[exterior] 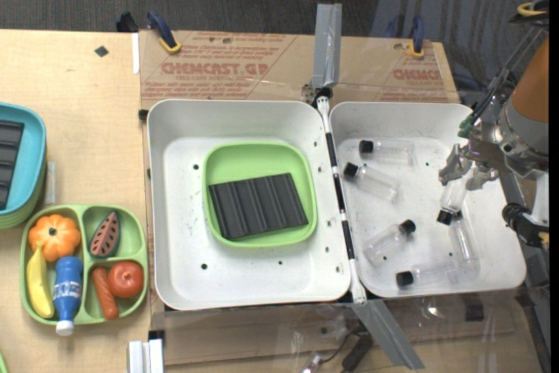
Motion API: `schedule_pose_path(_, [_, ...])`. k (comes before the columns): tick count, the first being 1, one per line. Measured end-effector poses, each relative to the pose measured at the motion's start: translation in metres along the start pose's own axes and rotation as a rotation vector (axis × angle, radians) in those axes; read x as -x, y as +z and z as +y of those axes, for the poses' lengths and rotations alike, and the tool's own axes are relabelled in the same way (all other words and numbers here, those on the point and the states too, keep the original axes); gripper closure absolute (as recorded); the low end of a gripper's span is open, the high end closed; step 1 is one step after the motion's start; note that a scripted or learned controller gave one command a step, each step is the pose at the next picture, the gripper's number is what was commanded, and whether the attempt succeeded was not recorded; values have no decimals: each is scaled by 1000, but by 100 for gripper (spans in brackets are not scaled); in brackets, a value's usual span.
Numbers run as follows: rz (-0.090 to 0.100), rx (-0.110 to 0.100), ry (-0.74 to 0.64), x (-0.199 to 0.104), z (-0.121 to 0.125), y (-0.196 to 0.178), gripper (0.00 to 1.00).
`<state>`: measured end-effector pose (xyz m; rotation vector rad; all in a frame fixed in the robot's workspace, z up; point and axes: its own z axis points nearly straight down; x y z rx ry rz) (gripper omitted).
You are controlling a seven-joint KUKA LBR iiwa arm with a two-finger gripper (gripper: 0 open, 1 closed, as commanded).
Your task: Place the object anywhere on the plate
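A green plate (297, 155) sits in the middle of the left white bin (175, 214). On the plate lies a dark grey ribbed slab (258, 205), flat and slightly turned. Several clear vials with black caps are scattered in the right white bin (419, 135), among them one at the back left (384, 151) and one at the front (426, 276). My gripper (465, 173) hangs over the right side of that bin. A vial (451, 207) with its black cap at the lower end lies directly below it; whether it is held cannot be made out.
A cardboard sheet (227, 65) lies behind the bins, fixed with clamps. To the left on the wooden bench stand a green divided tray (131, 227) of toy food and a blue tray (31, 162). A metal divider post (327, 39) rises between the bins.
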<state>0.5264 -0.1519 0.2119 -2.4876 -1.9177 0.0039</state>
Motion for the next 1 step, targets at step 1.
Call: schedule_pose_path(1, [0, 0, 0, 0, 0, 0, 0])
